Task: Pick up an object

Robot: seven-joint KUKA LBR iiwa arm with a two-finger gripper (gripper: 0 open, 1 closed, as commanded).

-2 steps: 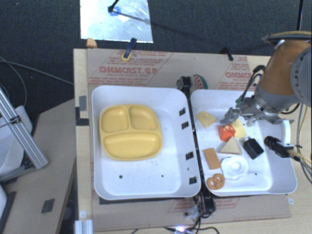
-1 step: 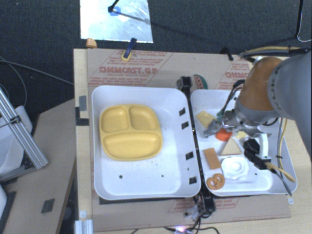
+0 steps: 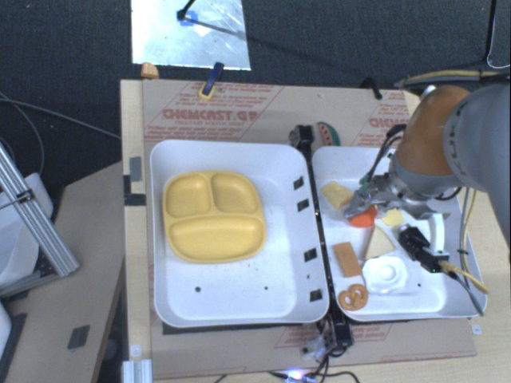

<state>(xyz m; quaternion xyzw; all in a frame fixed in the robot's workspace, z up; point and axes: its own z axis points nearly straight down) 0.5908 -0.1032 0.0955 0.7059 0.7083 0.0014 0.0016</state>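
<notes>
The claw is lowered into the right bin, directly over an orange-red toy piece lying on the bin floor. Whether the claw is open or closed cannot be determined, nor whether it touches the piece. Just left of the claw lies a yellow cheese wedge. Below the claw lie a tan cracker, a white fried egg and a pretzel. Well to the left of the claw, the left bin holds a yellow divided plate. Both bins rest on the worktop.
</notes>
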